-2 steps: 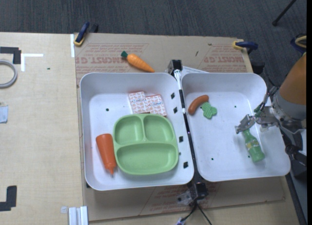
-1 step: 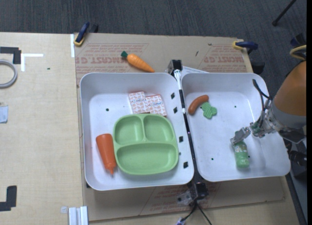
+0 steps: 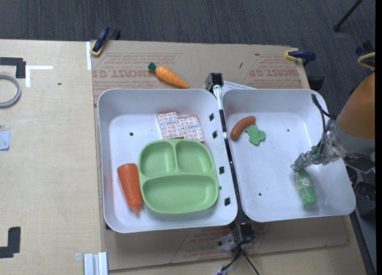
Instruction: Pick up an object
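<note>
Arm: the grey KUKA arm (image 3: 358, 119), orange band above its wrist, reached in from the right over the right-hand bin.
Pincer: the pincer (image 3: 304, 163) hung low at the right bin's far right side, just above the green bottle's upper end; whether its tips were spread or closed could not be told, and nothing was seen held between them.
Green bottle: a small green bottle (image 3: 307, 188) lay on the floor of the right bin (image 3: 268, 202), near its right wall, directly under the pincer.
Right bin, other contents: a toy sausage (image 3: 242, 126) lay near the upper left, with a small green toy piece (image 3: 256, 136) just beside it.
Left bin: the left bin (image 3: 113, 148) held a green divided plate (image 3: 178, 176), an orange carrot-shaped toy (image 3: 129, 188) along the plate's left side, and a flat printed packet (image 3: 177, 126) just above the plate.
Worktop: a toy carrot (image 3: 169, 76) lay on the cardboard-covered worktop (image 3: 48, 166) beyond the left bin, apart from both bins.
</note>
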`<state>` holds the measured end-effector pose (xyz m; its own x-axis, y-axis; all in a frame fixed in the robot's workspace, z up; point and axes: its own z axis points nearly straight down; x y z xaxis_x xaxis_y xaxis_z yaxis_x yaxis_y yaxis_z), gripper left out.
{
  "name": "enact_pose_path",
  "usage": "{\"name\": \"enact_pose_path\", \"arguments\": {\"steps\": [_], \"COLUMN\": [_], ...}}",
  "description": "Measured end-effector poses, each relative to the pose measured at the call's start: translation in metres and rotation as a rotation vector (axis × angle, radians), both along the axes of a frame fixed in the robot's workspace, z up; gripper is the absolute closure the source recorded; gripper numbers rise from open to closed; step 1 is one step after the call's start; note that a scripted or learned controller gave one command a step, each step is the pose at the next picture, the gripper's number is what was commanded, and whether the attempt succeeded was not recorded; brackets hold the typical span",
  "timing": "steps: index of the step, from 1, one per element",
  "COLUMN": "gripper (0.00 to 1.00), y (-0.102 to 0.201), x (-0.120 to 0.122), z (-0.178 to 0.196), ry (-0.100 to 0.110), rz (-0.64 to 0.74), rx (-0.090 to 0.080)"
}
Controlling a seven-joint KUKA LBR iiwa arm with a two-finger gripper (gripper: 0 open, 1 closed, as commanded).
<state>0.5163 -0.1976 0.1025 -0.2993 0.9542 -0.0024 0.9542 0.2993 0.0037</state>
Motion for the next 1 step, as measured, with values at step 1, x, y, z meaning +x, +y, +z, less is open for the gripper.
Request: {"name": "enact_pose_path", "arguments": {"steps": [1], "gripper": [1.0], "y": [0.0737], "x": [-0.0025], "z": [0.072], "ry": [0.002], "rz": [-0.246], "rx": [0.001]}}
